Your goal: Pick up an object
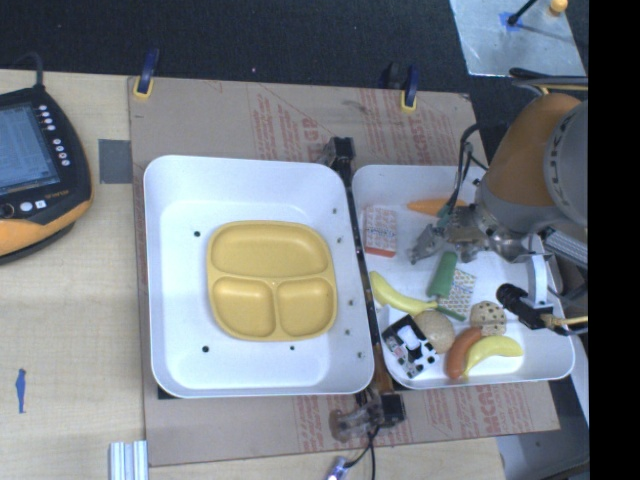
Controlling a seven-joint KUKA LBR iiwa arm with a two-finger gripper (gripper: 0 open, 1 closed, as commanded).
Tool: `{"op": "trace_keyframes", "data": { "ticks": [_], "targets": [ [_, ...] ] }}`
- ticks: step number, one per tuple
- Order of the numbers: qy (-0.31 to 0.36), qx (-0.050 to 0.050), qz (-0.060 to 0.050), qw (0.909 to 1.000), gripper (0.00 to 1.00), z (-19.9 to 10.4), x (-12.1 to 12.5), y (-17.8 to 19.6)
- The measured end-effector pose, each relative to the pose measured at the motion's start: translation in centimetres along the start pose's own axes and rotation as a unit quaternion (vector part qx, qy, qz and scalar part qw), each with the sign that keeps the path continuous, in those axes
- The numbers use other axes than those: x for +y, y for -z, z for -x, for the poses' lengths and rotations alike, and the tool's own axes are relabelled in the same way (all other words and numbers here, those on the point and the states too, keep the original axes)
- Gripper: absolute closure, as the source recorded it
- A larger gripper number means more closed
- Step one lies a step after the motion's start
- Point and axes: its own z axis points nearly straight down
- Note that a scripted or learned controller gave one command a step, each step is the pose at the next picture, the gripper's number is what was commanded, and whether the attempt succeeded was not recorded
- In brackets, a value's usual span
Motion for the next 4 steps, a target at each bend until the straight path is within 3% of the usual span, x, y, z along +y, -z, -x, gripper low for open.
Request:
{"op": "trace_keyframes", "data": {
  "ticks": [1,2,3,4],
  "targets": [
    [-0.001,0.000,0.000,1.0000,0.00,2.2,-2.1,0.0],
    [0.000,0.000,-0.001,1.0000,1.00,2.2,-2.1,1.0],
    [-0.003,0.000,0.002,1.0000,1.00,0.6,-7.7,10.9],
    [-0.001,0.001,0.001,1.0000,1.00,-9.3,-3.6,13.8]
  ]
}}
